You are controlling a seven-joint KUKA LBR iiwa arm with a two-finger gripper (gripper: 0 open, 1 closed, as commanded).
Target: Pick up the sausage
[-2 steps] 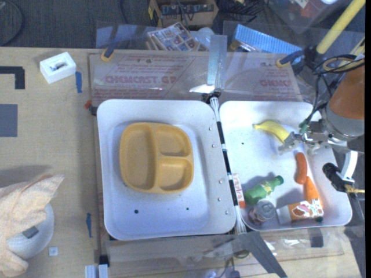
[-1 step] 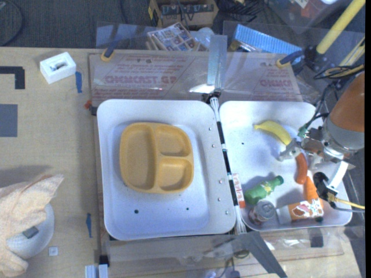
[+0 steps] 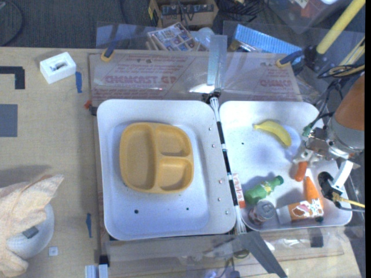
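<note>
Two shallow white bins side by side on a wooden desk (image 3: 35, 97): left bin (image 3: 116, 213) with a yellow divided tray (image 3: 155, 157), right bin (image 3: 243, 120) with the smaller things. Clear plastic sheets (image 3: 139, 74) behind the bins, red print partly readable as "CHEMCAST GP". Grey arm (image 3: 351, 120) entering from the right, hand (image 3: 310, 148) low over the right bin; grip state not possible to tell. Banana (image 3: 275, 132) just left of the hand. Orange-red sausage (image 3: 299, 170) directly under the hand, touching or almost touching. Green bottle (image 3: 264, 188), carrot (image 3: 312, 191), orange-labelled bottle (image 3: 298, 212) with unreadable text, and a small can (image 3: 264, 210) along the front.
</note>
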